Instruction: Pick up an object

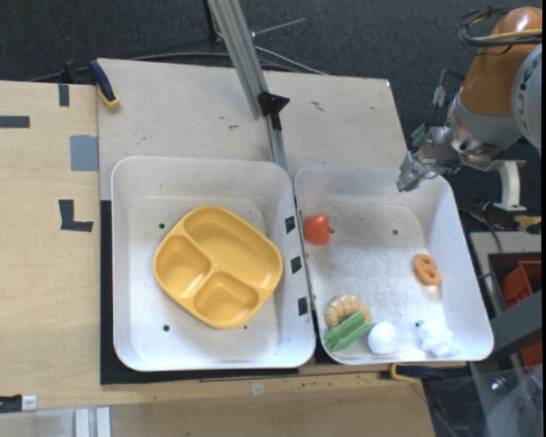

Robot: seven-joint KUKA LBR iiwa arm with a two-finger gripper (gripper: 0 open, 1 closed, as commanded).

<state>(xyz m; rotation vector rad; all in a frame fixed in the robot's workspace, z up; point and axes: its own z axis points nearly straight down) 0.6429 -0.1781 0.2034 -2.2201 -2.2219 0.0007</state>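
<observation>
My gripper (pixel 411 178) hangs over the far right corner of the right bin (pixel 460 235), above its rim, with nothing visibly between its fingers. In that bin a red tomato-like object (pixel 317 228) rests near the left wall. An orange pretzel-shaped piece (pixel 426 269) lies by the right wall. Along the front sit a beige ridged object (pixel 347 309), a green pod (pixel 347 332), a white ball (pixel 381 337) and a small white object (pixel 436 339). All of them lie well below and apart from the gripper.
The left bin (pixel 132 244) holds a yellow divided plate (pixel 218 265). A grey metal pole (pixel 241 48) slants down to the divider between the bins. A blue and yellow clamp (pixel 104 83) sits at the board's far left corner.
</observation>
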